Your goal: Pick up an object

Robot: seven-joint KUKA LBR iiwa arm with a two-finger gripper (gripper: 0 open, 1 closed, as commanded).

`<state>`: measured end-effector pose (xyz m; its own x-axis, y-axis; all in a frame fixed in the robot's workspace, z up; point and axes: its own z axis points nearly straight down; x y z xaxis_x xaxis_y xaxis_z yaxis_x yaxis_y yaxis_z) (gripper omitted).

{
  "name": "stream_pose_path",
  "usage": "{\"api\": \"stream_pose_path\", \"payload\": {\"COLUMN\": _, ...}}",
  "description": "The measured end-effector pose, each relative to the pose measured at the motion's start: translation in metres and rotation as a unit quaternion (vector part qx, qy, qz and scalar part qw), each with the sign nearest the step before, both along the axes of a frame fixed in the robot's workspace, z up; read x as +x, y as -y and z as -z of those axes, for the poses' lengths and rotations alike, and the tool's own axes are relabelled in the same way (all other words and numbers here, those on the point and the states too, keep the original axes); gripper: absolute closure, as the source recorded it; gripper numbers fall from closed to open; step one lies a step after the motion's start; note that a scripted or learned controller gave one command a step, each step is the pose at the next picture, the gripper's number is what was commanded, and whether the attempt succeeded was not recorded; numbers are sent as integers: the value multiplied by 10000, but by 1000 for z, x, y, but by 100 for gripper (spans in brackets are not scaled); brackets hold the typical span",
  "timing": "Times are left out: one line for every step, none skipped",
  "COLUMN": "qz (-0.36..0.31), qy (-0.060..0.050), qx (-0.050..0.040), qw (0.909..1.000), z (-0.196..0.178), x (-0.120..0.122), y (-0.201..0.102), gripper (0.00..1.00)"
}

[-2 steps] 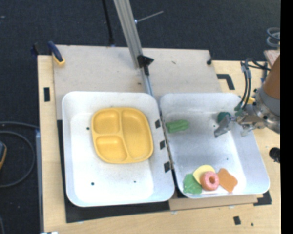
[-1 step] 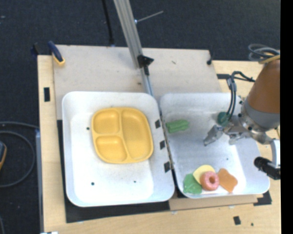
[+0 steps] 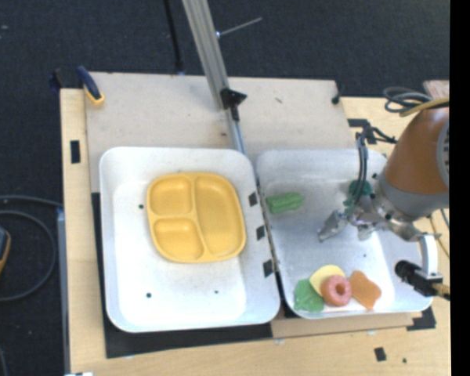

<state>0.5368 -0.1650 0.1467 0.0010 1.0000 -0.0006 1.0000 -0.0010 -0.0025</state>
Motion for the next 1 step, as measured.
{"api": "stream_pose_path", "payload": {"qz": 5, "qy": 31, "qx": -7, "qw": 10000, "z": 46, "x": 1, "y": 1, "gripper": 0}}
